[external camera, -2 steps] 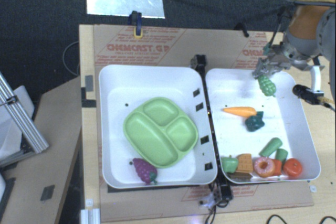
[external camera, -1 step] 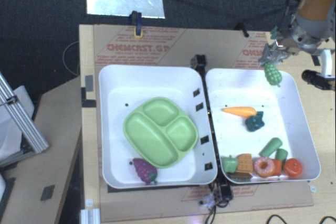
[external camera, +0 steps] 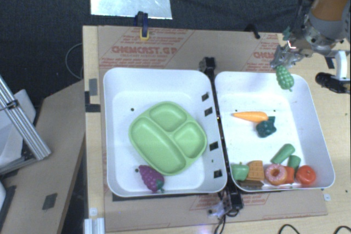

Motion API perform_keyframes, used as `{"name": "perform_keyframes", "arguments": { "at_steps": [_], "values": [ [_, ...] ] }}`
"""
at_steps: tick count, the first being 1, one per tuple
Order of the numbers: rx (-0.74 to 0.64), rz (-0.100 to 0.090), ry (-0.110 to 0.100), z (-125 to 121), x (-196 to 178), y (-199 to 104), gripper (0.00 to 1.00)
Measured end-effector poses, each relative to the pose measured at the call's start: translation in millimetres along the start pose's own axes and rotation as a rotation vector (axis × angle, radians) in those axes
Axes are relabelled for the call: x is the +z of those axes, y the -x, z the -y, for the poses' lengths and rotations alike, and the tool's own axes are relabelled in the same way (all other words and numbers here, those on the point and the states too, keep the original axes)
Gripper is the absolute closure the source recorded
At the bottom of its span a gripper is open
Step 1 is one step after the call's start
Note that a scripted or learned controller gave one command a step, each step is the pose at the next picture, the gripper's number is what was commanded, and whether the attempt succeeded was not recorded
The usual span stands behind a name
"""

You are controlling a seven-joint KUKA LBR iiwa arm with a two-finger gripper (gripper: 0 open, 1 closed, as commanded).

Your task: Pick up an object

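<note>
Claw: my claw (external camera: 284, 58) hangs over the right bin's (external camera: 318, 112) far edge, pinched on a green bumpy toy (external camera: 284, 78).
Toy: directly beneath my fingers, long axis hanging downward, off the bin floor.
Next: I judge a straight lift.

Grey arm with orange band reaching in from upper right, wrist angled down-left, claw (external camera: 283, 61) raised
</note>
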State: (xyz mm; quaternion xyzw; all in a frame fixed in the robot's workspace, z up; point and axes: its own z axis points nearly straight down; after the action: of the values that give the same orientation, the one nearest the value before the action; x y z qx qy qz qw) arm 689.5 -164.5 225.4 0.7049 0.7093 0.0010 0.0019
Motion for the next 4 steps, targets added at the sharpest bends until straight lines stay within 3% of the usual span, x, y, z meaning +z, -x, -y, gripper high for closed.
{"name": "perform_keyframes", "arguments": {
  "at_steps": [2, 4],
  "values": [
    [-0.003, -0.003, -0.004, 44.7, 7.7, -88.9, 1.0],
    [-0.001, -0.004, -0.003, 66.9, -3.4, -184.5, 1.0]
  ]
}}
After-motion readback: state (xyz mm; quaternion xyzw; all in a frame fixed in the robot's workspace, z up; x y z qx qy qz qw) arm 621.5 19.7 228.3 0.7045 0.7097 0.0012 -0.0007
